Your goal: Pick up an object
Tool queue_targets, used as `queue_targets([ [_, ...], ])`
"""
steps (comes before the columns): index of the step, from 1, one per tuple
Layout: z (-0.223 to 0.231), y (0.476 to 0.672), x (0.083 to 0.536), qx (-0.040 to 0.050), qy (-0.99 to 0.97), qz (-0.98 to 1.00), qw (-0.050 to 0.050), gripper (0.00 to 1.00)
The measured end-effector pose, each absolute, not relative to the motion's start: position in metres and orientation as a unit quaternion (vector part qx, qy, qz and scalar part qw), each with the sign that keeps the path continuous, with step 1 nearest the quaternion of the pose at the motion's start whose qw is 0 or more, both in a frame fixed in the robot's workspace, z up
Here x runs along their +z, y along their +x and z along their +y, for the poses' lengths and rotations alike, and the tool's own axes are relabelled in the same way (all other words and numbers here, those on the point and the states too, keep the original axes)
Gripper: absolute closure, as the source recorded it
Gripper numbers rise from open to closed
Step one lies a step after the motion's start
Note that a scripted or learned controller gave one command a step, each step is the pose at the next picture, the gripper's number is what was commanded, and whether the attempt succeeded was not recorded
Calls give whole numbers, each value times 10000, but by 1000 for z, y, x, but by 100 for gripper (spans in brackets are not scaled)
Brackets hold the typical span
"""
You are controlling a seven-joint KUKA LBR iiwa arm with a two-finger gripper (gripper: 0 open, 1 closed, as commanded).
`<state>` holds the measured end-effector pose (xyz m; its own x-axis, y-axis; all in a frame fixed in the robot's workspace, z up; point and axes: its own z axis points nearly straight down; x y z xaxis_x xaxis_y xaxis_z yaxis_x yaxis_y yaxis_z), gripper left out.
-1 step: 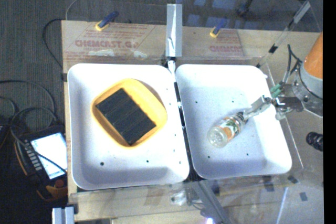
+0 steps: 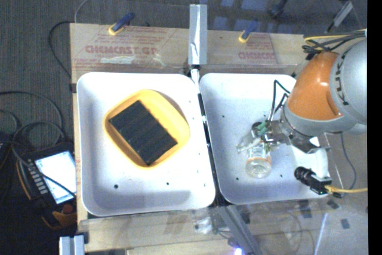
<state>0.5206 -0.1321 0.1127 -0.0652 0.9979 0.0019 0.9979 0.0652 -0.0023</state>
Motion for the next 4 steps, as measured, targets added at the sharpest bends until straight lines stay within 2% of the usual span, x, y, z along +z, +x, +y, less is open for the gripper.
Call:
queue_targets([
  [1, -133, 495, 97, -87, -6452, -7637, -174, 0],
  [2, -170, 568, 95, -61, -6962, -7178, -107, 0],
  [3, -169, 567, 103, -58, -6961, -7178, -85, 100],
  [4, -107, 624, 172, 14, -7202, -6938, 1, 100],
])
